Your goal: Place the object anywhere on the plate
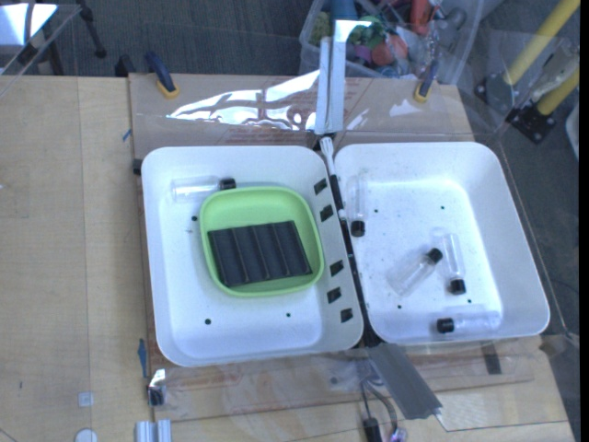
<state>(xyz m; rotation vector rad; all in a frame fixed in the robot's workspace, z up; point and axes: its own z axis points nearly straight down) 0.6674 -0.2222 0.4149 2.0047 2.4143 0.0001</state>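
**One block on the plate, vials all off it**

One dark ribbed block (259,252) lies flat in the middle of the green plate (213,212), wholly inside its rim and turned a little askew. The plate sits in the left bin (175,330). If the block is the object meant, the task looks done: it rests on the plate with nothing touching it, and nothing is left but for the arm to keep away.

The task names no object, so this is a judgement. The other candidates are clear vials with black caps. One vial (191,190) lies in the left bin just beyond the plate's far left corner, near the rim but off it. In the right bin (479,173) four more are scattered:
- one (354,201) against the wall beside the divider,
- two (411,269) (450,258) near the middle, close together,
- one (471,321) along the near wall.

The glass is faint against the white, so there may be others I have missed. If a vial is the object, no step is done yet: it must be picked up and carried to the plate.

How the gripper's jaws stand cannot be told.
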